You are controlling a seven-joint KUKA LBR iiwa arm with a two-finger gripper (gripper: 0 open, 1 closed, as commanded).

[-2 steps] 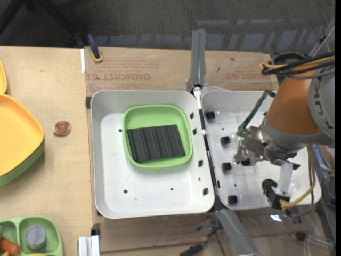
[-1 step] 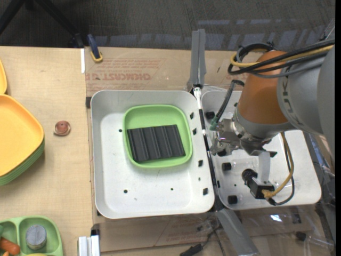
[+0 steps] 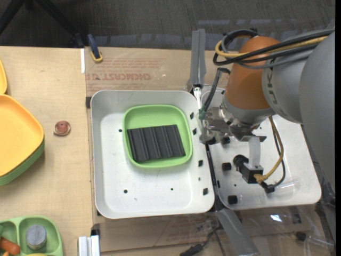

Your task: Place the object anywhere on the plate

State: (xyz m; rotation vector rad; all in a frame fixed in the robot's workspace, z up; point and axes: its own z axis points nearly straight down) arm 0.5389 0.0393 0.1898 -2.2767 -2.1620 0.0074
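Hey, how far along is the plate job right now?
Looks done: a dark ribbed object lies flat on the green plate in the left bin, wholly inside the plate's rim. In hand: nothing visible; the arm hangs over the right bin, apart from the plate. Left: probably nothing beyond confirming the placement, though whether that object is the intended one is a guess.

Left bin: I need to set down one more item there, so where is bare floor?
In the left bin, bare floor runs below the green plate, along the near wall, and in a strip left of it. The plate's middle is taken by a dark ribbed object. The right bin is crowded by the arm.
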